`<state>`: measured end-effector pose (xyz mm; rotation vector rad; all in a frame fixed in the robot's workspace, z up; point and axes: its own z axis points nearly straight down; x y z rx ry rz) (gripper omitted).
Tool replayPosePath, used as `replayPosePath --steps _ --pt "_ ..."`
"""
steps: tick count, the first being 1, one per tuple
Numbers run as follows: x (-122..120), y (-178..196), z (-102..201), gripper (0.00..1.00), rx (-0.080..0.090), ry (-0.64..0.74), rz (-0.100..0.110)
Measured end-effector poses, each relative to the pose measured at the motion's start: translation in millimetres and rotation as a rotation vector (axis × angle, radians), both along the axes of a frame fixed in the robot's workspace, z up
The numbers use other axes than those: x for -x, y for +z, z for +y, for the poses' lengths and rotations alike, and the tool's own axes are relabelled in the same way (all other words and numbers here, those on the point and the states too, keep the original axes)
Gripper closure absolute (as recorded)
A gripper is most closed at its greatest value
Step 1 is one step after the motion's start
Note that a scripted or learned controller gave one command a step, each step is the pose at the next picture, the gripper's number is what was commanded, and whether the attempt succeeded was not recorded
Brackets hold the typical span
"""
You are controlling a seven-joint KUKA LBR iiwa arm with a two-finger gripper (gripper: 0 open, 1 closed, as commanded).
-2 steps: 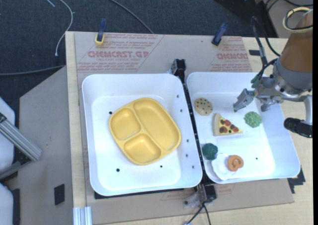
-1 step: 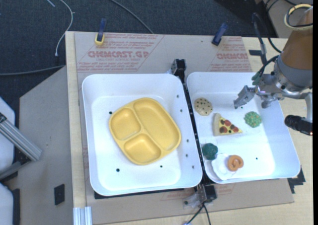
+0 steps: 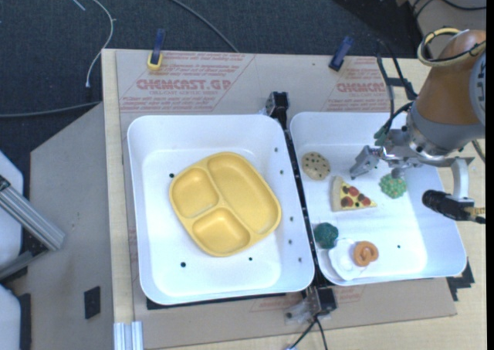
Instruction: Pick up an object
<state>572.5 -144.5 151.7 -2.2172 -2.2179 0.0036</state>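
In the right bin (image 3: 436,259) lie a round cookie (image 3: 315,164), a pizza slice (image 3: 352,195), a light green broccoli piece (image 3: 393,185), a dark green piece (image 3: 326,234) and an orange donut (image 3: 364,253) on a small white plate (image 3: 343,266). My gripper (image 3: 380,164) hangs over the bin's upper middle, just above the pizza slice and the light green broccoli. It is open, with its fingers spread and nothing between them. The left finger (image 3: 362,164) points down towards the pizza slice's tip.
The left bin (image 3: 154,263) holds a yellow divided tray (image 3: 225,202). A black clamp (image 3: 277,103) sits between the bins at the back. The arm's orange band (image 3: 448,86) rises at the right, and a black cable fitting (image 3: 444,204) juts over the right bin's edge.
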Motion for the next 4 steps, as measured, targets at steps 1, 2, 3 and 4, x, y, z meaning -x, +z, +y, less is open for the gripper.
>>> replayPosePath --steps 1,2,3,4 --pt "4.0 -48.4 9.3 0.00 0.001 -0.001 -0.004" --pt "1.0 -61.5 9.7 0.00 -0.002 0.000 -0.008" --pt "-1.6 -48.5 10.9 1.00 -0.002 0.002 -0.017" --pt "-7.3 15.2 8.4 1.00 0.004 0.001 -0.012"
